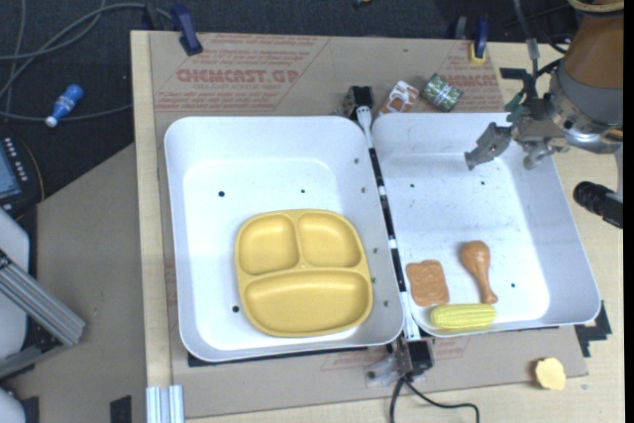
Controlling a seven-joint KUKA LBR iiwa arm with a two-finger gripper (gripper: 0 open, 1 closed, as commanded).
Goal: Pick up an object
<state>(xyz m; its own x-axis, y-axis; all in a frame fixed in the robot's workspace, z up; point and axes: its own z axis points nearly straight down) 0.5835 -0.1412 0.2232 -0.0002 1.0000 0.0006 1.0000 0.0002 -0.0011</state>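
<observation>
- We see the gripper (503, 146) over the far end of the right bin (555, 243), its fingers spread wide with nothing between them.
- At that bin's near end lie a toy drumstick (477, 266), a brown toast piece (428, 282) and a yellow corn cob (463, 316).
- Well apart from the gripper, all three lie untouched.
- Left of the right bin, a yellow divided plate (301, 271) sits in the left bin (198, 213).
</observation>
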